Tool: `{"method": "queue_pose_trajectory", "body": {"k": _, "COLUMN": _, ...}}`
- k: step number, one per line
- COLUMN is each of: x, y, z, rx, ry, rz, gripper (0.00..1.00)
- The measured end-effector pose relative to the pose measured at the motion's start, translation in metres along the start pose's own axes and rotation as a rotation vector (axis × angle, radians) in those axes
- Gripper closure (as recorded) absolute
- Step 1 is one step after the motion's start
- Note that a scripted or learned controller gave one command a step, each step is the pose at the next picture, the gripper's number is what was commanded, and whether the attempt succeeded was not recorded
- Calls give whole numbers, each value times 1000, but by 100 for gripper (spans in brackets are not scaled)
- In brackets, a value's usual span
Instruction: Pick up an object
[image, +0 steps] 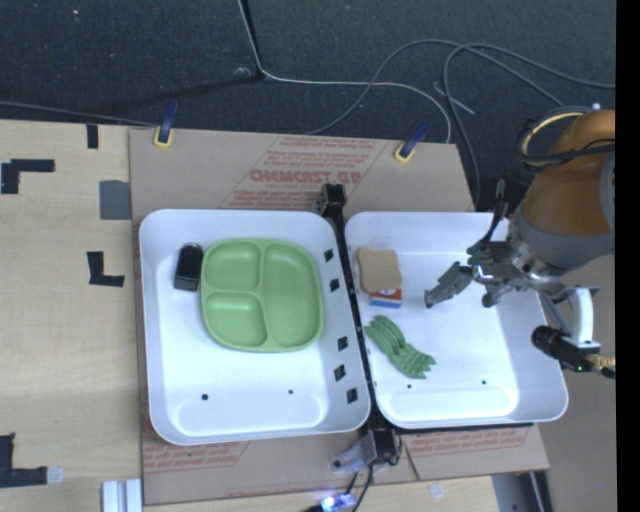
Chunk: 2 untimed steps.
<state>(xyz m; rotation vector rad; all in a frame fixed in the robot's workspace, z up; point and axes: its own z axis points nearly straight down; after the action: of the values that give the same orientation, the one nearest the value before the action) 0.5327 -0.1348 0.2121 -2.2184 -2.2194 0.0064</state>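
Plainly, you had the gripper (452, 285) hanging with its fingers parted and holding nothing over the right bin (530, 405), near the small box (380, 276) and the soft green leafy piece (400, 347), both probably light, the box stiffer, best pinched across its sides.

The pale wooden worktop (60, 330) carries a brown cardboard sheet (290, 170), held by two yellow-and-blue clamps (164, 131). On the sheet, two shallow white plastic bins (165, 400) stand side by side, touching.
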Motion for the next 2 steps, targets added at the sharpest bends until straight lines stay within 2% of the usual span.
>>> {"method": "queue_pose_trajectory", "body": {"k": 2, "x": 0, "y": -3, "z": 88, "rx": 1, "ry": 1, "rz": 0, "gripper": 0}}
